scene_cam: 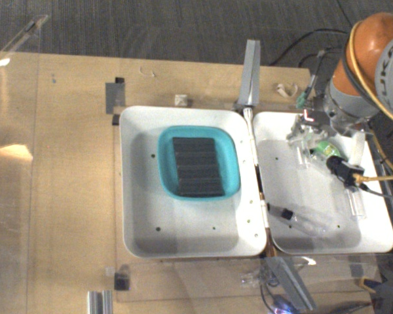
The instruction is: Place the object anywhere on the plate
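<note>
My arm [373, 51] enters from the right and stands over the far right corner of the right bin [373, 241]. My claw [308, 139] hangs low above the far part of that bin, near the wall shared with the left bin; I cannot tell from this view how it stands, nor whether anything is in it. Just right of the claw, among my wrist hardware, I note a small green item [325, 149] and a dark cable fitting [344, 170]; their nature is not clear. On the right bin's floor, toward the near edge, a dark-tipped, clear pen-like object [295, 218] lies slanted, well apart from my claw, with bare white floor around it. The left bin [137, 234] holds the teal plate [230, 156], set toward its far side, with a dark ribbed block [196, 167] lying on the plate's middle. Open teal rim shows around that block on all sides. A grey divider bar [251, 74] runs back from the junction of the two bins.
</note>
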`<state>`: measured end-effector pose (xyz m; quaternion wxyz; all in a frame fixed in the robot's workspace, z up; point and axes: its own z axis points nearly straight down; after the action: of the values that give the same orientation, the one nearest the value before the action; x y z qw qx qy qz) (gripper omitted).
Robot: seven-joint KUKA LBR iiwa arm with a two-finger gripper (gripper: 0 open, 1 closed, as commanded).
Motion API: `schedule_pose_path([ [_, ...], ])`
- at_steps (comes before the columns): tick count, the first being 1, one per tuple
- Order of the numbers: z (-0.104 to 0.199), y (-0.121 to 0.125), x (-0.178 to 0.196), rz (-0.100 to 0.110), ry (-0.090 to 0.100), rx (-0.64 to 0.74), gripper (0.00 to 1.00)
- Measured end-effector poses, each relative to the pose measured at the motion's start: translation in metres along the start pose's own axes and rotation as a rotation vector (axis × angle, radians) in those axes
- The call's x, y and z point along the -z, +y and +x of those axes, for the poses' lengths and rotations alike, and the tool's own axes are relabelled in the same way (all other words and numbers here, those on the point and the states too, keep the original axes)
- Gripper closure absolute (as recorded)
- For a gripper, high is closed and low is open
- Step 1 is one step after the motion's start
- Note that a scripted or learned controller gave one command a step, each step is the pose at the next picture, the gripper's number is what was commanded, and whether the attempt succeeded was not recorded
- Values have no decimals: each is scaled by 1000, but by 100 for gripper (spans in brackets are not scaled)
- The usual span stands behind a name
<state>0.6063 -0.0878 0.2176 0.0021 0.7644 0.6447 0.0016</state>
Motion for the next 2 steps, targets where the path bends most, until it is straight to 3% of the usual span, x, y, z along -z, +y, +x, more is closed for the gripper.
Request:
schedule_pose_path([
  [1, 70, -42, -31, -1, 1, 79, 100],
  [2, 70, -42, -32, -1, 1, 79, 0],
])
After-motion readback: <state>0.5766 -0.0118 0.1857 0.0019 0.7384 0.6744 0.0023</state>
